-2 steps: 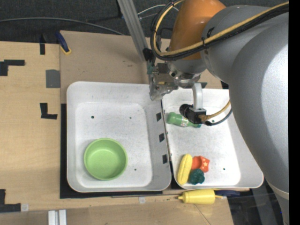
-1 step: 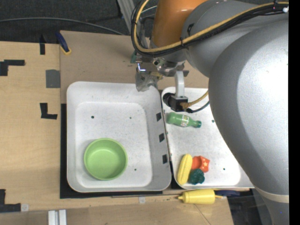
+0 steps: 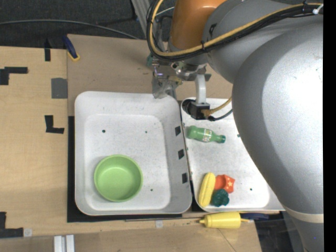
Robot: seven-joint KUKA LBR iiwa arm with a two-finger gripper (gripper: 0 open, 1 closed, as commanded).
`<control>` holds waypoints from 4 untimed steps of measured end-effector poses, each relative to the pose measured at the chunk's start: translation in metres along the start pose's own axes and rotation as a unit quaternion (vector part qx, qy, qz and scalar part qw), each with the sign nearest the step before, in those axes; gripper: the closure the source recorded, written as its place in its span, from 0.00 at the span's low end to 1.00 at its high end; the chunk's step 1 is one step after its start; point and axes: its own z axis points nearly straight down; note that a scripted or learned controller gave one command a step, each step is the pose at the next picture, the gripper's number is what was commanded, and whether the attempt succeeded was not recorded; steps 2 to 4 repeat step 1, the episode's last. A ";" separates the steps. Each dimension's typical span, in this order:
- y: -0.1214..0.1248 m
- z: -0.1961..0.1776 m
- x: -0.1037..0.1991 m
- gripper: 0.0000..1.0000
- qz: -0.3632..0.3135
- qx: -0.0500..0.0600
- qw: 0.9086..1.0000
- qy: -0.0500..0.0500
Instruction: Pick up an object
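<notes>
The grey arm fills the right side of the camera view, its orange band at the top, black and yellow cables looped around it. Below it two white bins lie side by side on the tan bench. The left bin holds a green bowl near its front left corner, upright and well apart from everything else. The right bin is partly covered by the arm; in it a green bottle lies on its side near the divider, and nearer the front a yellow piece, a red-orange piece and a dark green piece sit touching in a cluster. A yellow bottle lies on its side just outside the front rim. The gripper hangs over the far rim of the left bin, nothing visibly between its fingers; whether they are apart or together I cannot tell
</notes>
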 end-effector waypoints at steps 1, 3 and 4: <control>-0.001 0.000 0.000 0.00 0.000 0.001 1.000 0.000; -0.001 0.000 0.000 0.00 0.000 0.001 1.000 0.000; -0.001 0.000 0.000 0.00 0.000 0.001 1.000 0.000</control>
